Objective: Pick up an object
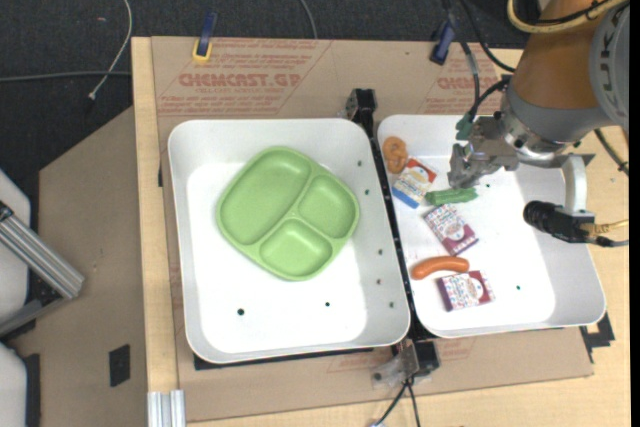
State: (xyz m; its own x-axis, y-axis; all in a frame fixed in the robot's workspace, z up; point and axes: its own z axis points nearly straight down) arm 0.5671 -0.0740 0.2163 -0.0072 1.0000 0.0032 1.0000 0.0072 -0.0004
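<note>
Cardboard-topped table, right bin: pincer, opening indiscernible, hovers above the green pickle, likely light, stiff, slippery; grip mid-length.

The worktop carries two bins side by side; taking the left bin as landmark, a divided plate lies in its middle and the right bin sits just to its right. In the right bin, nearest the left bin, lie a pretzel, a packet, a pickle, a pouch, a sausage and a second pouch, running from back to front. The hand hangs over the pickle.
</note>
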